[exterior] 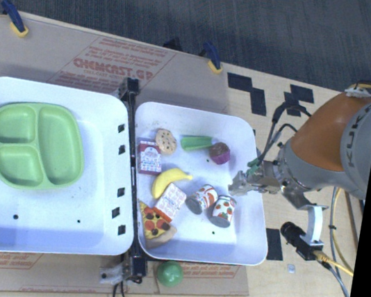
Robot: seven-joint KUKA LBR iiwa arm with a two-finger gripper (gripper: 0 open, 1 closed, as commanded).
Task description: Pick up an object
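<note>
The right bin (248, 239) holds several toy foods: a cookie (165, 141), a green pod (196, 142), a purple plum-like piece (220, 153), a red carton (149, 157), a yellow banana (170, 179), a white packet (170, 201), a pizza slice (156, 225) and two small cans (203, 199) (224, 211). My gripper (241, 183) hangs at the bin's right rim, just right of the cans and above them. Nothing shows between its fingers.
The left bin (45, 227) carries a green divided tray (35, 144). A green ball (169, 273) lies outside on the cardboard, below the right bin. A black clip divider (127, 163) runs between the bins. Cables trail at the right.
</note>
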